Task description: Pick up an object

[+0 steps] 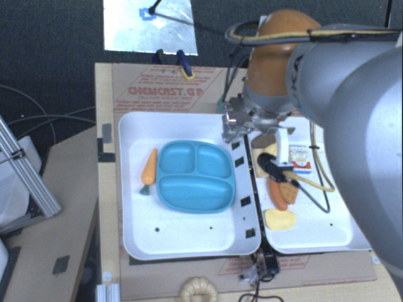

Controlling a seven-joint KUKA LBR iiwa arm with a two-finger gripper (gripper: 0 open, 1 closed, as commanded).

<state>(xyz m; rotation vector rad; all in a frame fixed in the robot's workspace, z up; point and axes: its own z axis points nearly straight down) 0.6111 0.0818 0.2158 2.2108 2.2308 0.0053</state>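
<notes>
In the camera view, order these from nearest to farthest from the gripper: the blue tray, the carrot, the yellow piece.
From the gripper:
1. Blue tray, left bin, just below-left.
2. Carrot, left bin, beyond the tray's left edge.
3. Yellow piece, right bin, lower part.

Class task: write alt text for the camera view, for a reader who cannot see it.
A grey robot arm reaches from the right over two white bins, its gripper near their shared edge. The left bin holds a blue divided tray and a toy carrot; the right bin holds several small items.
</notes>
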